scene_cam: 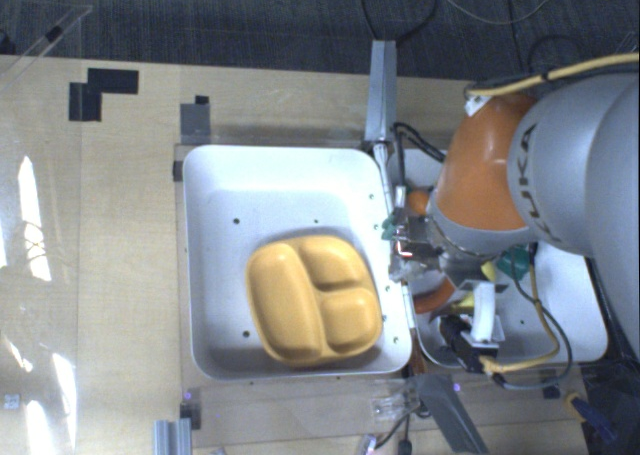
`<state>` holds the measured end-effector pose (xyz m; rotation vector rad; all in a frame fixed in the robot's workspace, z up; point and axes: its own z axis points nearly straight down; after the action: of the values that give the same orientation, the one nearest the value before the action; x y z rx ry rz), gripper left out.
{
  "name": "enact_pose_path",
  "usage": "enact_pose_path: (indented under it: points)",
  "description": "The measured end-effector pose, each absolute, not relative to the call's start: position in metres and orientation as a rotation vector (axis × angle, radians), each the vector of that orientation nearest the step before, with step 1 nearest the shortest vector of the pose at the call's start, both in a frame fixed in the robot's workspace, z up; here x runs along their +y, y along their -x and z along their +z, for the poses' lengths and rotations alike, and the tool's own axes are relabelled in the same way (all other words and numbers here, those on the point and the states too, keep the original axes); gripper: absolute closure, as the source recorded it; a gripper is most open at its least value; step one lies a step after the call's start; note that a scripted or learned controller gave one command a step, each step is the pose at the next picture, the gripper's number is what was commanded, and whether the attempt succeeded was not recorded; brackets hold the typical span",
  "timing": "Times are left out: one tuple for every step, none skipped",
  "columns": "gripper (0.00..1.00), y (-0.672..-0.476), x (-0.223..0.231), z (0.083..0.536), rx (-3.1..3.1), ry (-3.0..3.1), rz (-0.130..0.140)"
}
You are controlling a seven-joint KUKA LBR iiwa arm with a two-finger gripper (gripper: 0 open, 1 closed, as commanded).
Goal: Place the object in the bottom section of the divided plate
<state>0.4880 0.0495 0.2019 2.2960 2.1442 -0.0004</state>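
Observation:
A yellow divided plate (313,296) lies in the left white bin (215,243), towards its front right. It has one long section on the left and two smaller ones on the right, all showing bare yellow. My arm (540,168) hangs over the right bin (580,333) and hides most of it. The gripper (412,246) points down at that bin's left edge, next to the wall between the bins. Small orange pieces (418,201) (436,296) peek out from under the wrist; I cannot tell whether the gripper touches either.
A green object (516,263) and a yellow scrap (489,270) show beneath the arm in the right bin. Cables (520,363) loop over that bin's front. A metal post (381,93) stands behind the divide between the bins.

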Motion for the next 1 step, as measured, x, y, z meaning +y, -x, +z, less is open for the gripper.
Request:
enact_pose_path:
  points:
    - [1.00,-0.4875,0.0704,0.2110,2.140,-2.300,-0.002]
